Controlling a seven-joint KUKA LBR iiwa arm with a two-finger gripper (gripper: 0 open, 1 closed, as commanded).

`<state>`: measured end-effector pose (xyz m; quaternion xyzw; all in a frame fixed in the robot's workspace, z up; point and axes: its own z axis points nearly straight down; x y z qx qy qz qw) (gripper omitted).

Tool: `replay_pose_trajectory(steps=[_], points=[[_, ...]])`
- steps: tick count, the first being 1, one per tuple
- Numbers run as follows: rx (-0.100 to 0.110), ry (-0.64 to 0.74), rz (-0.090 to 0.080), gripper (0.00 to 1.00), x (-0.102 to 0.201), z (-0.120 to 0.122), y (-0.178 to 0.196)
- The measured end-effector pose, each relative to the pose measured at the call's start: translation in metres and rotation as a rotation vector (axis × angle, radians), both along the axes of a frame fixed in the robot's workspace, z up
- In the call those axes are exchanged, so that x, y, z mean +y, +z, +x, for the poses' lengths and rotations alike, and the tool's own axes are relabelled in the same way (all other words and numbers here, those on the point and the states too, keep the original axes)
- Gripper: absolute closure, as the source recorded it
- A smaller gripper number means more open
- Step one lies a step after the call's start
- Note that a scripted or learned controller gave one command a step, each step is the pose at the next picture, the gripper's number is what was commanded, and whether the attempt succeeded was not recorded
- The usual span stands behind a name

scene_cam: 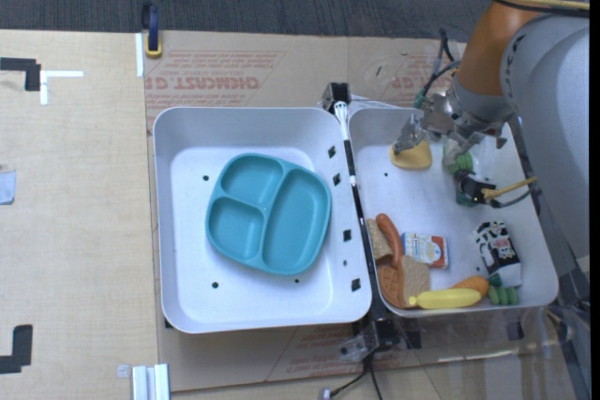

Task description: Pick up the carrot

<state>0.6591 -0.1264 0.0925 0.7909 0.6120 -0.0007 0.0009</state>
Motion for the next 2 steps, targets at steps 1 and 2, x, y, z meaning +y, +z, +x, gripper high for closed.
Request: replay_pose_trajectory(steps=[1, 2], points=[[0.004, 0.005, 0.002, 0.00, 0.029, -0.073, -0.001], [0.000, -0.021, 0.000, 0.00, 0.017, 0.000, 0.000]])
